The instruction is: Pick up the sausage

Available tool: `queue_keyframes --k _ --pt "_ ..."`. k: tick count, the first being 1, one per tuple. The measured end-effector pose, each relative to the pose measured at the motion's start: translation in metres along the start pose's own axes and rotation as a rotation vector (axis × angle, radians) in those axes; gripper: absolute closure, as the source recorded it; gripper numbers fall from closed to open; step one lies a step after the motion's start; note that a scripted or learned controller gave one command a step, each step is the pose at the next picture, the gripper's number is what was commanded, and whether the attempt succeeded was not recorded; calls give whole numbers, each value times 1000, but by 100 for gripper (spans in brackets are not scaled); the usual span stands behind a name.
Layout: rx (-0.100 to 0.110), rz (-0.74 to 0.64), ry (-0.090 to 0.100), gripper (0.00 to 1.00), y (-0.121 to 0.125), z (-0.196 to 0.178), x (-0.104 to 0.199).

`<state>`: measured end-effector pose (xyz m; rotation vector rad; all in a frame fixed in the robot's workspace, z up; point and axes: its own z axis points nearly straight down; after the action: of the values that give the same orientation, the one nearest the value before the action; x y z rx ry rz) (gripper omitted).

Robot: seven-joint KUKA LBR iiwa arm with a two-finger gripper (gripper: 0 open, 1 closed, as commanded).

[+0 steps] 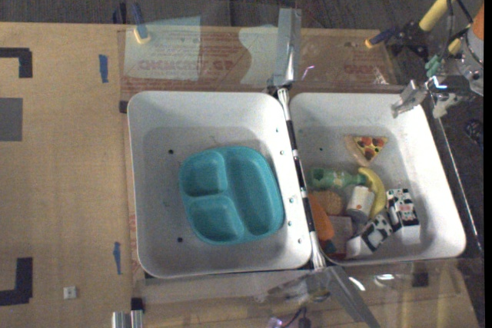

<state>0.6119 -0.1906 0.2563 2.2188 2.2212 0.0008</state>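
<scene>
Clock directions taken from the middle of the right bin (450, 188), with 12 toward the top of the view.

At about 2 o'clock, over the far right corner of that bin: the gripper (411, 97), high above the rim. Nothing visible in it. Impossible to tell how wide it is open, too small and blurred.

At about 7 o'clock, close along the wall shared with the left bin (154, 134): a long orange-brown piece, probably the sausage (322, 223). Lying flat, with its long side nearly parallel to that wall. Touching or almost touching a round cookie (330, 201) at its upper end, and with a green toy (330, 179) a little beyond. Near it toward the centre, a white can (359, 201), a banana (377, 192) and black-and-white boxes (401, 209). Well apart at 12 o'clock, a pizza slice (368, 147). In the left bin, only a teal plate (231, 193).

Task not yet begun, to judge from this: gripper and sausage at opposite corners of the bin.

Possible troubles:
- Hitting the shared wall when coming down, because of the little room on that side.
- Closing on the cookie or the can together with the sausage, because of the crowding.
- Closing along the length and not across, so slipping out when lifted.
- Taking the wrong piece, as the identity is not fully sure.
</scene>
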Motion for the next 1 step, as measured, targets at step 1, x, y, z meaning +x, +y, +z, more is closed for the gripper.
queue_keyframes --k 1 --pt "2 62 1 0 12 130 -13"
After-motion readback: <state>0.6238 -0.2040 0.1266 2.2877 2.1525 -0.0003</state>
